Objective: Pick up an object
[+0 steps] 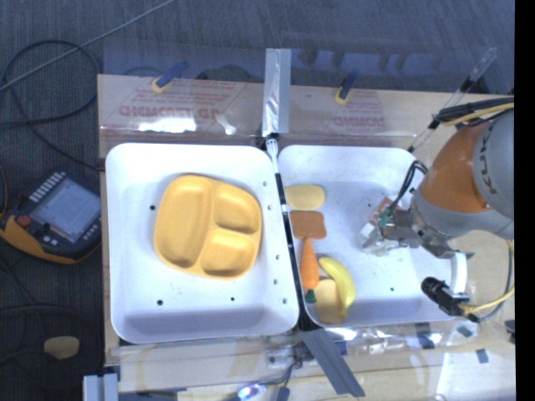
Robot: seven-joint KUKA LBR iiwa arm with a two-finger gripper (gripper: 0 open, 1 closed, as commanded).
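In the right bin [351,161], along its left wall, lie a pale yellow oval piece [304,195], a brown toast-like square [308,224], an orange carrot [308,263] and a yellow banana [336,286] next to a pale yellow fruit [328,304]. My gripper [380,232] is low over the bin's floor, right of these objects and apart from them. I see nothing between its fingers.
The left bin [134,224] holds a yellow divided plate [207,225]. A grey metal strip [276,90] stands behind the divide between the bins. A handheld pendant [52,215] and cables lie on the floor at left. The arm [468,182] covers the right bin's right side.
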